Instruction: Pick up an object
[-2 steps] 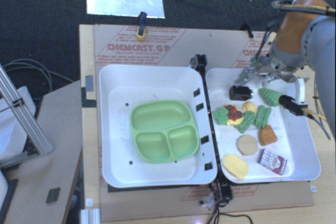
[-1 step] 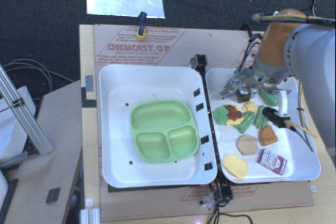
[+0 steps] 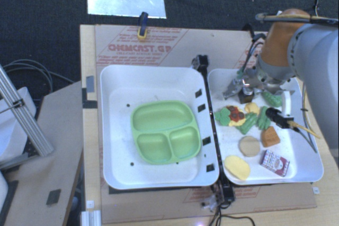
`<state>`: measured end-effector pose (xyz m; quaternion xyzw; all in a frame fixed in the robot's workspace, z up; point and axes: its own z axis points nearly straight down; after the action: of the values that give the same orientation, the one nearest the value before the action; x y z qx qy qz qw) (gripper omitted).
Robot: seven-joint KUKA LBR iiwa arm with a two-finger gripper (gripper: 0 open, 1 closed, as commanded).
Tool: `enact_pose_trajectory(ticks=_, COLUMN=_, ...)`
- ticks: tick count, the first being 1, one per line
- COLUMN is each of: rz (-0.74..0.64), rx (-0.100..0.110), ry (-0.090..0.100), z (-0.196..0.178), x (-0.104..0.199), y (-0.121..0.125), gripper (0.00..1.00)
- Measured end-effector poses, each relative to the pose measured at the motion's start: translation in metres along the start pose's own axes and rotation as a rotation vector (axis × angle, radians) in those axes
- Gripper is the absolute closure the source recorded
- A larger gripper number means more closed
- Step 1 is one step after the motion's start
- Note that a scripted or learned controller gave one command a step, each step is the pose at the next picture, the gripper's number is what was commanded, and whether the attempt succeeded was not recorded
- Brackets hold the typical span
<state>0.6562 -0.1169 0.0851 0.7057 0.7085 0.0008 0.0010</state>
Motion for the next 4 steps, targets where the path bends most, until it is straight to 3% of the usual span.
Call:
enact_pose_trajectory(ticks=1, rz=0.005, rx=-0.011, ry=-0.006, z=-0.093, x=-0.051, y=0.015, gripper=0.0)
enact_pose_trajectory(ticks=2, rz=0.0, rx=-0.005, ry=-0.001, z=-0.024, x=-0.045, y=0.0, gripper=0.0)
enact_pose_trajectory(ticks=3, rz=-0.001, rx=-0.005, ry=-0.001, z=-0.033, x=-0.045, y=-0.001, gripper=1.0)
enact_pose_trajectory(ticks=4, rz=-0.003, rx=0.001, ry=0.002, z=-0.065, x=0.007, y=-0.035, gripper=1.0)
